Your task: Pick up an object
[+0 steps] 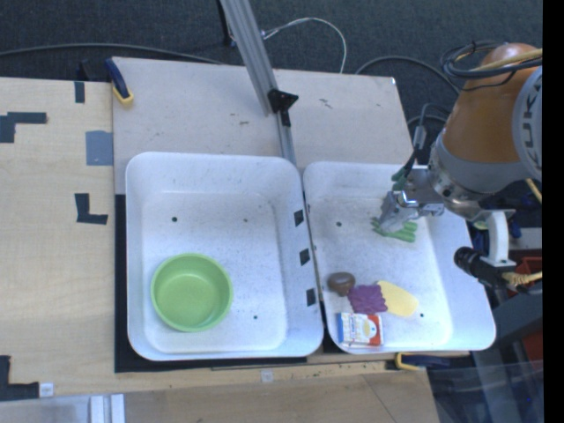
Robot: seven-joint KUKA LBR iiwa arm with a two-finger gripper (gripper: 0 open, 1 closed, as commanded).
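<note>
Altogether, one green bowl (191, 291), five items in right bin (458, 324).

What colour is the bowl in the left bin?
The bowl is light green, plain with no pattern, seen clearly in the camera view, near the left bin's front-left corner.

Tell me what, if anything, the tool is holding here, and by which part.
It cannot be told. The tool is down on the flat green plastic object in the right white bin, but the view does not show the object between its tips.
</note>
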